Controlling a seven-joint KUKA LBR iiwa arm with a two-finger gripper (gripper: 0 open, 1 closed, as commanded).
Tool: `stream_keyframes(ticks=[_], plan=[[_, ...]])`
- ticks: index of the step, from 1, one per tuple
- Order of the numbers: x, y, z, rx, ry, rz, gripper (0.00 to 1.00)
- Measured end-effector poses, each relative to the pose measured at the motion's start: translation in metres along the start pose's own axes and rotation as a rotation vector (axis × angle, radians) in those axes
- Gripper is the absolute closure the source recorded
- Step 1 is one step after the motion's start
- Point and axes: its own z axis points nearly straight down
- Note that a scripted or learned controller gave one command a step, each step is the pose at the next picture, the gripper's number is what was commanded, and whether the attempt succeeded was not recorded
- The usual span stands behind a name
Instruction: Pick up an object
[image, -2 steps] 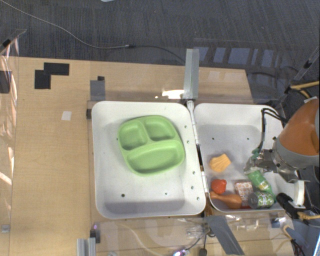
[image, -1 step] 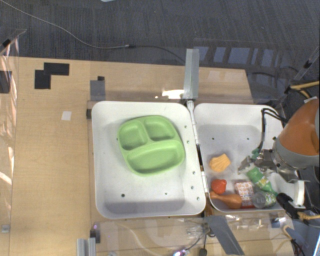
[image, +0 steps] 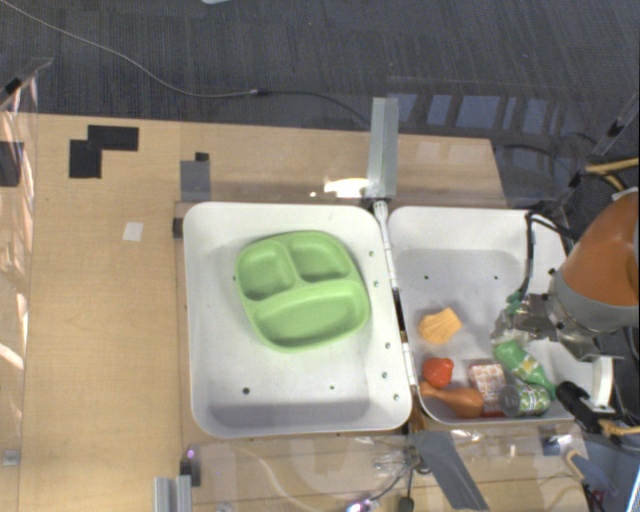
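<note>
A green plastic-wrapped packet (image: 522, 362) is lying near the front right corner of the right white bin (image: 455, 255), directly beneath the robot's hand (image: 520, 322), which is hovering at the packet's upper end; whether the hand is spread or pressed together cannot be told. Just left of the packet, a small red-and-white box (image: 487, 379), a red round toy (image: 437, 372) and an orange carrot-shaped piece (image: 456, 399) are crowding the front wall, with a yellow-orange lump (image: 440, 325) sitting behind them. A green divided plastic tray (image: 302, 288) is resting in the left white bin (image: 215, 330) on the wooden counter (image: 90, 340).
</note>
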Motion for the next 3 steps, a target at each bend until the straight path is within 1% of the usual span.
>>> stream_keyframes(ticks=[1,2,3], plan=[[0.041,-0.016,-0.008,0.029,-0.003,0.069,1.00],[0.084,-0.014,-0.071,0.028,-0.001,-0.098,1.00],[0.112,0.007,-0.149,0.027,-0.002,-0.092,1.00]])
